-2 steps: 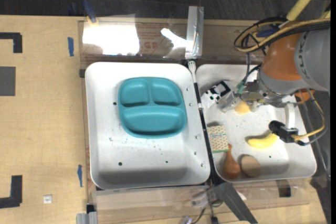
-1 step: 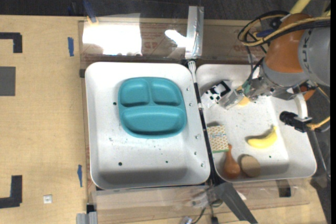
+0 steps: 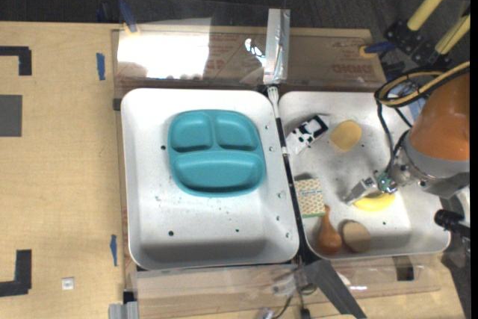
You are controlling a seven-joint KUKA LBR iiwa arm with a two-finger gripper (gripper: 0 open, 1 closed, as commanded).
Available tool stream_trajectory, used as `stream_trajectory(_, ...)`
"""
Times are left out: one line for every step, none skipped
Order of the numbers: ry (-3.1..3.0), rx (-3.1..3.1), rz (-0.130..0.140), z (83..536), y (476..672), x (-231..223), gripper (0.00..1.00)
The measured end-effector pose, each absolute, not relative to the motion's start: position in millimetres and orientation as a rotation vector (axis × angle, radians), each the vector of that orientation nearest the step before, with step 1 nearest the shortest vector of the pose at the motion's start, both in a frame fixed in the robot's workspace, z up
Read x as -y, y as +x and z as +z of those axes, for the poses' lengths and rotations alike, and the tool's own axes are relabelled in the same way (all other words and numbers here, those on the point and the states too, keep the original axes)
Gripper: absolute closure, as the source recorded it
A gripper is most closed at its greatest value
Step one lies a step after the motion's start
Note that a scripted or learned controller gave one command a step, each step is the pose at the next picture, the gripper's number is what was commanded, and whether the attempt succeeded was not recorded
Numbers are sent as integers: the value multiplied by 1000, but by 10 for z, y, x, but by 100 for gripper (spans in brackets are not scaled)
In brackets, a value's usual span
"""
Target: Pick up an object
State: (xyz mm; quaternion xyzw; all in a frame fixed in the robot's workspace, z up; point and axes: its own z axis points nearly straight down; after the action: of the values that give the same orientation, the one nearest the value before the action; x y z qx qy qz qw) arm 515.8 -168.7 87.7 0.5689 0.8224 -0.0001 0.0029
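Yellow banana-shaped object (image 3: 376, 201) is lying in the right bin (image 3: 340, 160), lower right of frame, long axis running roughly left-right with a slight curve. Gripper (image 3: 366, 188) is sitting right over its upper left edge, fingers angling down-left; whether they are spread or pinching can't be told. Arm (image 3: 441, 134) is reaching in from the right edge, orange band above wrist; teal divided tray (image 3: 216, 151) is resting in the left bin (image 3: 149, 220).
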Motion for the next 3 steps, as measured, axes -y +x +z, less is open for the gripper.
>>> stream_trajectory(1776, -2573, 8, 997, 5195, 1671, 100)
stream_trajectory(1777, -2575, 7, 990, 5191, 1670, 0)
stream_trajectory(1660, -2659, 4, 876, 5487, 1593, 0)
